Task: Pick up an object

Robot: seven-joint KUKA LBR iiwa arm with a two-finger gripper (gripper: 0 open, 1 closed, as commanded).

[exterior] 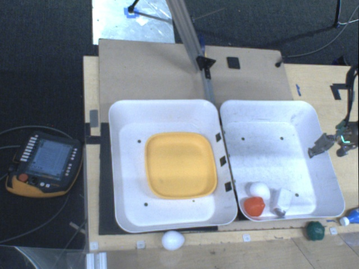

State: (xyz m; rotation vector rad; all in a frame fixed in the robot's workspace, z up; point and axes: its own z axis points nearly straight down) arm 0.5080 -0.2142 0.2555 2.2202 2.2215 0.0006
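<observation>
the claw [321, 145] is showing at the 3 o'clock edge of the scene, a small dark shape hanging over the right rim of the right bin [303, 112]. it is too small and dark to make out how it is set, so i cannot tell whether it is gripping, and nothing is showing in it. the arm behind it is being cut off by the frame; a bit of dark frame and a greenish glint is all that is peeking in beside it.

the things to pick are lying in the 6 o'clock corner of the right bin: a white ball [258, 190], a red ball [254, 206] touching it just below, and a pale blocky thing [282, 200] just to their right, whose shape is hard to read against the white wall. all three are sitting toward 7 o'clock from the claw, well apart from it, with bare bin floor between.

the left bin [126, 150] is holding a yellow plate [181, 164] lying flat in its middle. on the table [263, 248], outside the bins, a white egg [173, 240] is resting at 6 o'clock below the left bin, and a dark green ball [315, 231] is sitting near the right bin's lower right corner, with something blue [352, 217] being cut off by the edge beside it. a handheld controller [44, 164] is lying on the floor at 9 o'clock.
</observation>
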